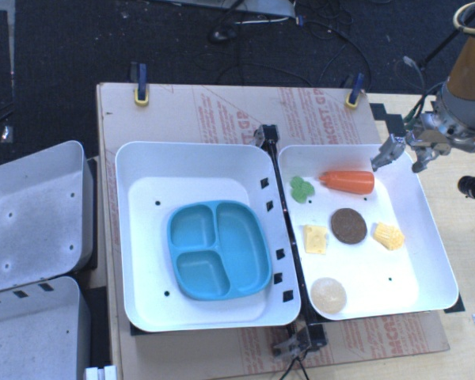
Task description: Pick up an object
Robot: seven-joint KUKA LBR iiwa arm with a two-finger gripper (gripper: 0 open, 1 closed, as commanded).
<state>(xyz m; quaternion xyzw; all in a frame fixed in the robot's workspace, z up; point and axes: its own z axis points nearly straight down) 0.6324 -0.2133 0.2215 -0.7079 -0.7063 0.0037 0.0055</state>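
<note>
The right bin (427, 252) holds several toy foods: an orange carrot (348, 182), a green piece (302, 188), a brown round patty (349, 226), a pale yellow cheese square (315, 239), a yellow chunk (389, 236) and a cream round disc (328, 294). My gripper (404, 155) hangs over the bin's far right corner, to the right of the carrot. Its two fingers are spread apart with nothing between them.
The left bin (142, 172) holds a blue three-compartment tray (219, 249). A black divider (281, 220) runs between the bins. Two yellow clamps (142, 95) (353, 98) grip the board's far edge. White bin lids (32, 204) lie at the left.
</note>
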